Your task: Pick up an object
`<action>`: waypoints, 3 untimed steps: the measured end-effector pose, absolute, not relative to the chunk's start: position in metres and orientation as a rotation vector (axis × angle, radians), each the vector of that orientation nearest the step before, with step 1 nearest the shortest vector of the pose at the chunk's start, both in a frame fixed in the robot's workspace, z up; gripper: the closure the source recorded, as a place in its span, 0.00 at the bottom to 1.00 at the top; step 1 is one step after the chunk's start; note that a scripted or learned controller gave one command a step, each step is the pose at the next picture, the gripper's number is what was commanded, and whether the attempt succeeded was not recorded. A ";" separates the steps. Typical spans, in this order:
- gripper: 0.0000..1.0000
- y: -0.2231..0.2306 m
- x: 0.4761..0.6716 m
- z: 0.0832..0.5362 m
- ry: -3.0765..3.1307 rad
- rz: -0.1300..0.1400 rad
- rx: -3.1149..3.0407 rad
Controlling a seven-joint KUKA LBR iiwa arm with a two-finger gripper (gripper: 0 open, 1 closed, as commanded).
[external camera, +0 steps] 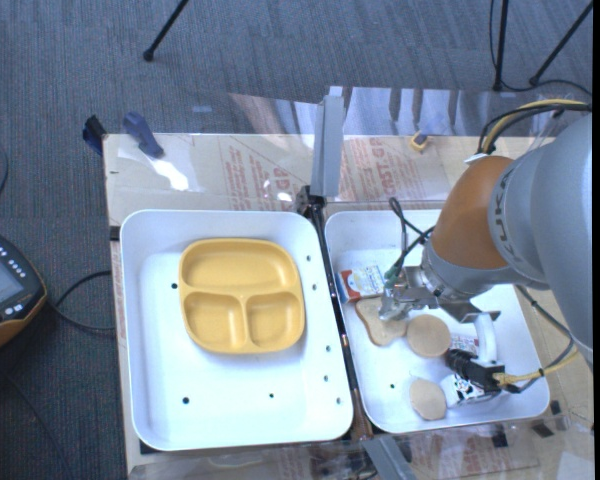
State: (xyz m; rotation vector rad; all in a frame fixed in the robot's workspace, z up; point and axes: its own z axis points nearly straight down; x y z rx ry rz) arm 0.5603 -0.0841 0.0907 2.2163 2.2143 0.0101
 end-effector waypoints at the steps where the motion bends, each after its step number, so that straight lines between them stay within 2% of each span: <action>1: 1.00 -0.158 0.530 0.091 2.213 0.006 2.221; 2: 1.00 -0.090 0.479 0.090 2.221 0.007 2.220; 3: 1.00 0.004 0.503 0.189 2.232 0.006 2.212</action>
